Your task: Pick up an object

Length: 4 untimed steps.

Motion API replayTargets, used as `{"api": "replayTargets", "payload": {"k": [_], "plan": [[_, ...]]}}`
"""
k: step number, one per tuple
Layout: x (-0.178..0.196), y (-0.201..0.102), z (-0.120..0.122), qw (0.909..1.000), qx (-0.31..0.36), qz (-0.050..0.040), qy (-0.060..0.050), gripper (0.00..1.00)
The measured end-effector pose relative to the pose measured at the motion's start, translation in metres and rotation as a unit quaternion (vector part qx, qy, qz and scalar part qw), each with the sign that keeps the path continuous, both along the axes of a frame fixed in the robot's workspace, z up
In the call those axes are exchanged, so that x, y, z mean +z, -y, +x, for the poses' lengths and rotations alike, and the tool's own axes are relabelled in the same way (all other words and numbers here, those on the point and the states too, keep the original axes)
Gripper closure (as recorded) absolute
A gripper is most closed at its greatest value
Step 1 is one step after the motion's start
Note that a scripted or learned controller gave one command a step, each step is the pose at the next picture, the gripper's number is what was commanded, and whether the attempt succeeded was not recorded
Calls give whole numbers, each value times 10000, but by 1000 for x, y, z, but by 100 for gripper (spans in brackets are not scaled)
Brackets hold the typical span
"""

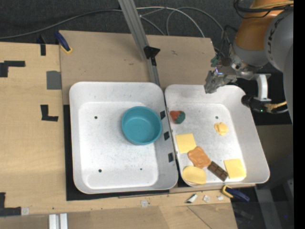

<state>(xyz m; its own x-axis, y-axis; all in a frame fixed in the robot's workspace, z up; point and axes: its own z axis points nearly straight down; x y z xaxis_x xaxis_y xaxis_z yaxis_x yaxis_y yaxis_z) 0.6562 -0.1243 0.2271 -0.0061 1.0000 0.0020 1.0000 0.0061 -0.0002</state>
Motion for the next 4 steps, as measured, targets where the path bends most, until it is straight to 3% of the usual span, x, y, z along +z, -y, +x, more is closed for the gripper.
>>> {"api": "replayTargets", "payload": {"k": [1, 4], "plan": [[-4, -60, -2, 10000, 3, -3, -11, 100], [8, -211, -44, 10000, 5, -1, -12, 100]]}}
